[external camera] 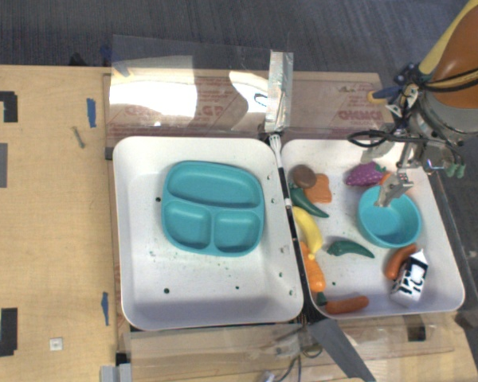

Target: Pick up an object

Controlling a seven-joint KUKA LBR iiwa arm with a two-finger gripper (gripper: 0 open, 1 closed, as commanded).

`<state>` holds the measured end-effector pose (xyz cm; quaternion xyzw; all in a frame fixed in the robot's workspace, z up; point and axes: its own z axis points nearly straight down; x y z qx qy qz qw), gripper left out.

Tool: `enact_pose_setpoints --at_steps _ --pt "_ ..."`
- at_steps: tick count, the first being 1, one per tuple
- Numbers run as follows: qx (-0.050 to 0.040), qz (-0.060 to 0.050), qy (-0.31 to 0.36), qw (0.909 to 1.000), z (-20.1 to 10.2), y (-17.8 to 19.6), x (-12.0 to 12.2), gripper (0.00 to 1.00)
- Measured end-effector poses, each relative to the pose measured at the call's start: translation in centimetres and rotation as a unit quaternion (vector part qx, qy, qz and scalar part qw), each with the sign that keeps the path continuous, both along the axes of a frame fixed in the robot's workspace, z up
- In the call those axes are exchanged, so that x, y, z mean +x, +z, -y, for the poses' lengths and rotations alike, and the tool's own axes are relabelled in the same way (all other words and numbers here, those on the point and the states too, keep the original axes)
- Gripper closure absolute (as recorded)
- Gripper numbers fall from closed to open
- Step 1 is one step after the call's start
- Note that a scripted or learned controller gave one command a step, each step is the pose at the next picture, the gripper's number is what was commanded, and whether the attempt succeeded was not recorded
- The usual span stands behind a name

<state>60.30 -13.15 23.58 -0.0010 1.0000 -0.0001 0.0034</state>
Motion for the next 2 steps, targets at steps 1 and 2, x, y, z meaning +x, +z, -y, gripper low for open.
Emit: enact_pose_setpoints --at_steps 1,2 --pt "0.0005 0.0 0.045 0.999 -3.5 -14.0 -0.3 0.0" --pt "0.0 0.002 0.006 1.0 -2.4 -14.6 -7.8 0.0"
